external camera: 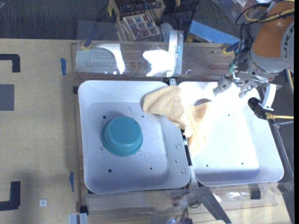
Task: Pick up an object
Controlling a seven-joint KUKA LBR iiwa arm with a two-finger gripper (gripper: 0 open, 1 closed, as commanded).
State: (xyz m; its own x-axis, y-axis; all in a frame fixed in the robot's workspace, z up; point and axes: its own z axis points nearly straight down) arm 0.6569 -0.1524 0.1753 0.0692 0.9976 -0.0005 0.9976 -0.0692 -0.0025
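From the camera view, the gripper point(232, 85) hangs over the upper edge of the right bin point(243, 162), its fingers point(221, 87) spread apart with nothing between them; the tan cloth point(175, 107) lies draped across the divide between both bins, just left of the fingers and apart from them; a teal bowl point(122, 135) sits upside down in the left bin point(93, 171).

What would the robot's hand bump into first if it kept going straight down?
Probably the bare white floor of the right bin. The hand hangs over that bin's far end, a little right of the tan cloth, so it would likely miss it, though depth is hard to judge.
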